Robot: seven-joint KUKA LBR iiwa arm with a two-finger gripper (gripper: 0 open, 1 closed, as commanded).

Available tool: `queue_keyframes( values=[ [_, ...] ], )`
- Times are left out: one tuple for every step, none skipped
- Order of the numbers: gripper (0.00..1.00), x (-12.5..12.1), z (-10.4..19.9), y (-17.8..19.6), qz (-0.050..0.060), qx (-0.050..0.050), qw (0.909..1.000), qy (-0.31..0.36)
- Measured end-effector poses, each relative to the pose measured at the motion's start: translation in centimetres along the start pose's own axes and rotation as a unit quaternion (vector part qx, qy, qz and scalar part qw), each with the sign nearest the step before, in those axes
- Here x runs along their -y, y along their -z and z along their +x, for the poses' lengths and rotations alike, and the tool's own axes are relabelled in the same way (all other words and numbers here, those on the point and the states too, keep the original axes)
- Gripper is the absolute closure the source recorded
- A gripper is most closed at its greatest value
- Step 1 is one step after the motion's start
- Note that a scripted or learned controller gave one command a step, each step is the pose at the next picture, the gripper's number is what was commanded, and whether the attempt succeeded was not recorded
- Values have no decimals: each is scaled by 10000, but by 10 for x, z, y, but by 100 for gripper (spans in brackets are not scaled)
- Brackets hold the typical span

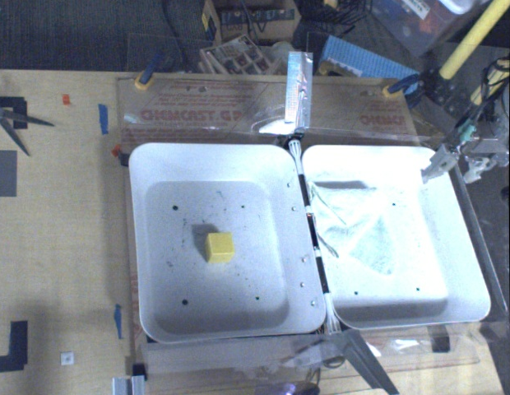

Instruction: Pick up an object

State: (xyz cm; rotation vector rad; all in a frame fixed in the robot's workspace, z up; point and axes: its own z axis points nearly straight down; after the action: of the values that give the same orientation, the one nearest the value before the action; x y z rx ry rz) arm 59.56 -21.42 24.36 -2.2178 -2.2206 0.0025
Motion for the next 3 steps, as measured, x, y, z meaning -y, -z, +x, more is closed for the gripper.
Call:
queue_keyframes(
  values=[
    [0, 35, 47, -104, -3, 1, 9999, -164],
    [100, 34, 44, -97, -8, 4, 9998, -193],
    [100, 37, 83, -54, -6, 10, 9763, -2166]
  ],
)
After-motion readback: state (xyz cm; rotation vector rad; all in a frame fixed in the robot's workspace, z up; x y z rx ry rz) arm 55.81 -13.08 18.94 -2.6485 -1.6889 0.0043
